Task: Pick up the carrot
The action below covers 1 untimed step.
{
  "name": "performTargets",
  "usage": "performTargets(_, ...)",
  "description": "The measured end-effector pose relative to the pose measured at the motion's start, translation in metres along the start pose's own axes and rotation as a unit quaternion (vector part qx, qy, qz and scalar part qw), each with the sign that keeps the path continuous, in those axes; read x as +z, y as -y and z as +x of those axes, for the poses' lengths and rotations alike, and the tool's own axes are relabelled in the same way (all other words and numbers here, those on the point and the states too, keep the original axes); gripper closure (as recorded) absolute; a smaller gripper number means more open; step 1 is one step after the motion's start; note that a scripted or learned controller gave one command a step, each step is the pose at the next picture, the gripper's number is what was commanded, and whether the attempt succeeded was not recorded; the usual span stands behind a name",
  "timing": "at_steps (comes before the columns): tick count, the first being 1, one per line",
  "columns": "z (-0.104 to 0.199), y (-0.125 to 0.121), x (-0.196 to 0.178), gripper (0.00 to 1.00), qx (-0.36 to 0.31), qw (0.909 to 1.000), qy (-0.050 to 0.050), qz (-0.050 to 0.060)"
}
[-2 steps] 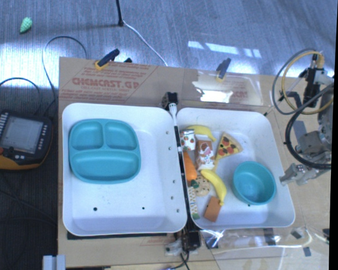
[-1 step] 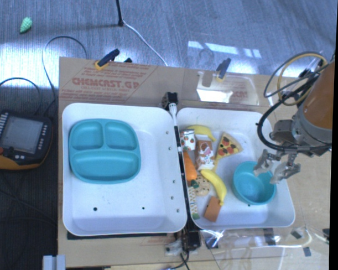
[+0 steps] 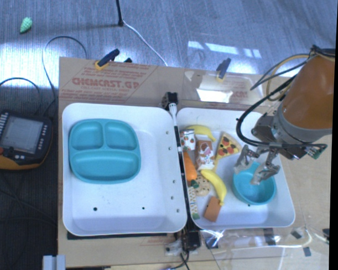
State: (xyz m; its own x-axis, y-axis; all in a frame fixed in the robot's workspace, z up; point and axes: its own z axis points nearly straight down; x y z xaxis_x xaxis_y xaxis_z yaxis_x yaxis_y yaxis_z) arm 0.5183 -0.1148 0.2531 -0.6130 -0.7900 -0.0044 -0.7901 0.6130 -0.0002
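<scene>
A worktop (image 3: pixel 104 82) seen from above carries two shallow white bins side by side. The left bin (image 3: pixel 151 175) holds a blue divided plate (image 3: pixel 105 150). The right bin (image 3: pixel 282 210) holds a cluster of toy food along its 9 o'clock side and a blue bowl (image 3: pixel 254 189) toward 4 o'clock.

The carrot (image 3: pixel 190 167), orange and lying roughly lengthwise from 12 to 6 o'clock, sits tight against the bin's left wall. A small printed packet (image 3: pixel 205 152) lies just beside it at 2 o'clock, a banana (image 3: pixel 216 184) just beside it at 4 o'clock, and another yellow banana (image 3: pixel 200 131) further up at 12 o'clock. An orange-brown block (image 3: pixel 212 208) lies at 5 o'clock of the carrot, and a pizza slice (image 3: pixel 227 145) toward 2 o'clock.

The claw (image 3: pixel 257 167) hangs over the blue bowl with its fingers spread apart and nothing between them, well apart from the carrot, which lies at its 9 o'clock.

The risks look plain. The carrot is hemmed in, so a finger may land on the packet, the banana or the bin wall instead of beside it. The orange-brown block, similar in colour, could be taken by mistake. Crossing low, the claw might clip the bowl's rim.
</scene>
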Motion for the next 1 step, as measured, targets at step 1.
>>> performTargets(1,0.065,0.0504,0.0026,1.0,-0.075,0.9972,-0.001,0.0)
